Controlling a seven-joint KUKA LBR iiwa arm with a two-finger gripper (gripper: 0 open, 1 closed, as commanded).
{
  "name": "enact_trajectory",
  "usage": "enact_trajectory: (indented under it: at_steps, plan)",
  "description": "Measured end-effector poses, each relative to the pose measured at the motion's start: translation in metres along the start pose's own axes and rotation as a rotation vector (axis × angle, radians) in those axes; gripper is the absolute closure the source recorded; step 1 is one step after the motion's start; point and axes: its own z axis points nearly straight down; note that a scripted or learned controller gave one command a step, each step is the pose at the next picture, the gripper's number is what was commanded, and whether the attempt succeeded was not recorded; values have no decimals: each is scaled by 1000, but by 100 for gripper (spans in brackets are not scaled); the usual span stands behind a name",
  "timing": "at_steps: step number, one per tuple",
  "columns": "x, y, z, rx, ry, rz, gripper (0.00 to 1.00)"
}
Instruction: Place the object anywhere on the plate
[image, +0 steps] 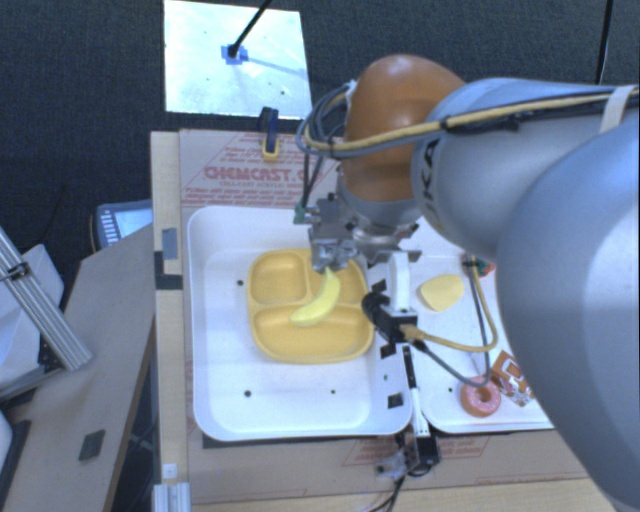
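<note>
Looking down at the bench, the grey arm (540, 170) comes in from the right and its orange band (395, 125) sits right above the left bin (215, 330). The gripper (330, 262) hangs over the yellow divided plate (300, 345), which lies in the middle of that left bin. A yellow banana (318, 300) shows just under the gripper, its top end tucked up at the fingertips and the rest angling down and to the left across the plate, over the ridge between compartments. Honestly I can't tell if the banana is actually pinched or just lying there with the gripper right above it, the wrist hides that bit, so whether the pincer is apart or together is a cannot-tell from me. Over in the right bin (455, 420) there's a pale yellow chip-shaped piece (441, 292) near the top, and a pinkish donut (481, 398) near the front edge with an orange and white thing (512, 378) just beside it. Yellow cable (450, 345) runs from the wrist down across the divider between the bins.
</note>
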Motion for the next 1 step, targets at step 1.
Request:
enact_trajectory:
  at_steps: [1]
  plan:
    - [0, 0, 1, 0, -1, 0, 0]
